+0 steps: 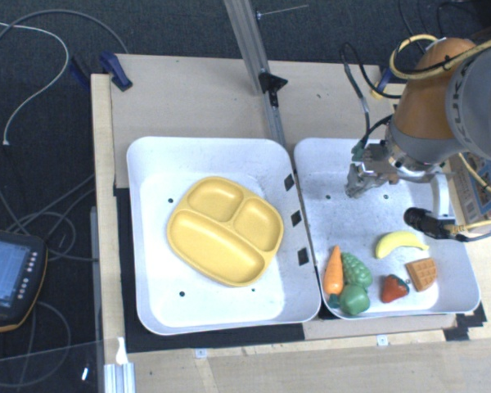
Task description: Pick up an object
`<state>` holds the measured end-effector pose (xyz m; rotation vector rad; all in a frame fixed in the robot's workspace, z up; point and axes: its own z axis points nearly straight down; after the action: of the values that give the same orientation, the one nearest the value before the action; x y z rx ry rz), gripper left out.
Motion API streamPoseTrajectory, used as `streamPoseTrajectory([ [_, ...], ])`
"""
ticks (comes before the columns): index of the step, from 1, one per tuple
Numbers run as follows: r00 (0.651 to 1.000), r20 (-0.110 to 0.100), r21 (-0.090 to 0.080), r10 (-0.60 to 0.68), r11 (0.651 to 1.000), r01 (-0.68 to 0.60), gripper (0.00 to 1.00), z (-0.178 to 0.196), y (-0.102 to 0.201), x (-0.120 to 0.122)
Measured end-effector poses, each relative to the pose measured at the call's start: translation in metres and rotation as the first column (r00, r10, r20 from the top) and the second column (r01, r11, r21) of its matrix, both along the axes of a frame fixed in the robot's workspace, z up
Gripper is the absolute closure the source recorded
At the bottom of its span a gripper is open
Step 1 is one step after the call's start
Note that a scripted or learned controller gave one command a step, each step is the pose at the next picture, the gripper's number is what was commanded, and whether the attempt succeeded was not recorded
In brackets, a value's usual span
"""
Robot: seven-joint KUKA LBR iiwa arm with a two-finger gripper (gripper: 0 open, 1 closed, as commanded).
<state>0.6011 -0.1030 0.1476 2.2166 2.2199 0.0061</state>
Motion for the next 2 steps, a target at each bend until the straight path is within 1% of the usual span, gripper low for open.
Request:
streamPoseTrajectory([
  [1, 1.000, 0.002, -0.001, 0.000, 1.000, 0.000, 1.00, 0.057, -0.006, 0.010],
  [2, 1.000, 0.000, 0.000, 0.000, 1.000, 0.000, 1.00, 0.093, -0.005, 0.012],
])
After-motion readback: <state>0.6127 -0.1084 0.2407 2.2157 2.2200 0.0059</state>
